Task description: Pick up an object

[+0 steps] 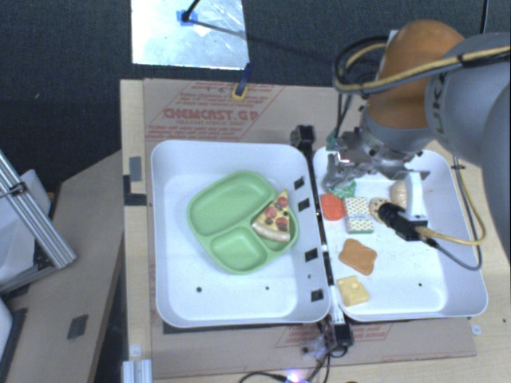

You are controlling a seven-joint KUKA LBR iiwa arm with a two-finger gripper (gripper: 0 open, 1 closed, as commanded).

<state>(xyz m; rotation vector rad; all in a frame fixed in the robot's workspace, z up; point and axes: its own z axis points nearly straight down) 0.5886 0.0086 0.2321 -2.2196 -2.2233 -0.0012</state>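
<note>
My gripper (338, 168) hangs low over the far left corner of the right bin (447, 294), with the arm coming in from the right. Directly below it lies a small green item (346, 188), partly hidden by the gripper. Close by in the same bin are a red-orange piece (332, 207), a pale checkered wafer (359, 215), a brown toast slice (358, 256), a yellow cracker (352, 291) and a tan lump (398, 191).
In the left bin (184, 294) a green divided plate (227, 210) carries a pizza slice (274, 219) in its right compartment. A ridge with black clips (314, 214) separates the two bins.
</note>
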